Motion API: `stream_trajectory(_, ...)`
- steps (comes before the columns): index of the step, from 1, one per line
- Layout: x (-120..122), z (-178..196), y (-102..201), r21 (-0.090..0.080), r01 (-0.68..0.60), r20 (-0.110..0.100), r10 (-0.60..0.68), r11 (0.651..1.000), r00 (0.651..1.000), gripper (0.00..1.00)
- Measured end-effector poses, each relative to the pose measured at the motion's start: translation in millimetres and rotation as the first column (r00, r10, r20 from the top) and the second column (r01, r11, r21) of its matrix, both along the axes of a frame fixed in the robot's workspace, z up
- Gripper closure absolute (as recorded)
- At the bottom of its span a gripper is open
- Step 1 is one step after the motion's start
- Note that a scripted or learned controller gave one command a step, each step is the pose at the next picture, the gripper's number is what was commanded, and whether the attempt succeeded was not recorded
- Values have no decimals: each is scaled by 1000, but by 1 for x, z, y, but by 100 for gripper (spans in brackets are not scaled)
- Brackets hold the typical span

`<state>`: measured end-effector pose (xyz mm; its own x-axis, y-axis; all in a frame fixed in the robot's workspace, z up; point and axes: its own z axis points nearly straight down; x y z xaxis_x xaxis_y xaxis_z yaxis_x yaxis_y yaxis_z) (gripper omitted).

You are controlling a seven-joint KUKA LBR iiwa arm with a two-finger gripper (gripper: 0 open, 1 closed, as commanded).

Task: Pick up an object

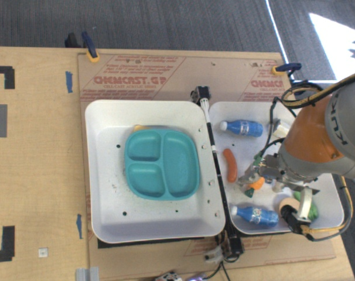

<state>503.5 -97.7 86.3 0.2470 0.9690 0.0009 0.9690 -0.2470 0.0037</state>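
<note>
My gripper is low over the middle of the right bin, at the end of the grey and orange arm. A small orange object lies right at its tip, partly hidden by it. A red sausage lies just to the left of the gripper. One blue bottle lies at the back of this bin, and a second blue bottle lies at the front. A tan roll and a green piece sit under the arm at the front right.
The left bin holds a teal divided plate. A black divider rail runs between the two bins. The arm covers most of the right bin's right half. Clamps hold the cardboard at the back.
</note>
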Motion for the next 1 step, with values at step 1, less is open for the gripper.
stream_trajectory(1, 1, 11, -1, -2, 1, 3, -1, 1000, 1000, 100)
